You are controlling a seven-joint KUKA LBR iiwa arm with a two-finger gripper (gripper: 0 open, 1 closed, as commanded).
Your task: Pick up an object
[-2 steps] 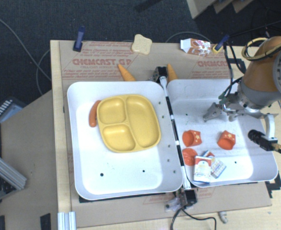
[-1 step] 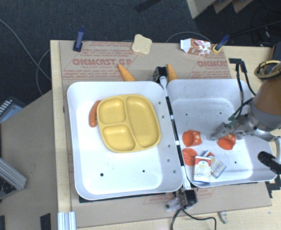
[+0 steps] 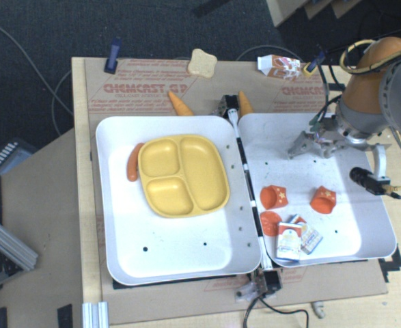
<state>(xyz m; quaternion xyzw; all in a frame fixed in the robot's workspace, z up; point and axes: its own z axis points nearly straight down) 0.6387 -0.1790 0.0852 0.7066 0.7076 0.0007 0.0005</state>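
The gripper [image 3: 308, 144] hangs over the far part of the right bin [image 3: 364, 248], fingers spread apart and holding nothing. Nearer lie two orange-red pieces [image 3: 274, 196], [image 3: 323, 200], a third [image 3: 270, 220] and a small carton [image 3: 292, 240]. The left bin [image 3: 118, 238] holds a yellow tray [image 3: 184, 174].

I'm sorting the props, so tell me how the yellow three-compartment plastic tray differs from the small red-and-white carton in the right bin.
The yellow three-compartment plastic tray lies in the left bin; the small red-and-white carton lies in the right bin. The tray is far larger. The tray is one plain colour; the carton is printed. Both lie flat, away from the gripper.
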